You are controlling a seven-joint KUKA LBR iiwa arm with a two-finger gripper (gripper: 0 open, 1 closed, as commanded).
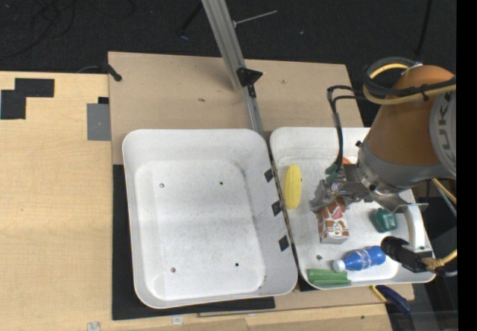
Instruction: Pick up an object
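Green thing [328, 276]: flat and long, lying left to right along the near rim of the right bin [313, 147], its right end just beside the bottle's cap.
Bottle [367, 258]: blue with a pale cap, on its side in the near right corner, cap pointing left.
Carton [335, 224]: small, red and white, tilted, in the middle of the right bin, between the bottle and the gripper.
Teal thing [384, 219]: small, right of the carton, close to the bin's right wall, partly hidden by the arm.
Gripper [329, 195]: low over the middle of the right bin, right at the carton's far end. Spread or pressed together: cannot tell. Touching the carton or not: cannot tell.
Yellow thing [293, 186]: oblong, lying near to far beside the right bin's left wall, left of the gripper and apart from it.
Left bin [194, 218]: white and shallow, touching the right bin along one side.
Clips [275, 208]: black, three along the shared edge of the bins.
Arm [406, 128]: orange band above grey, coming in from the right over the right bin's far right part.
Table [186, 91]: tan board under both bins.
Bar [220, 24]: grey metal, slanting up from the table's far part, behind the bins.
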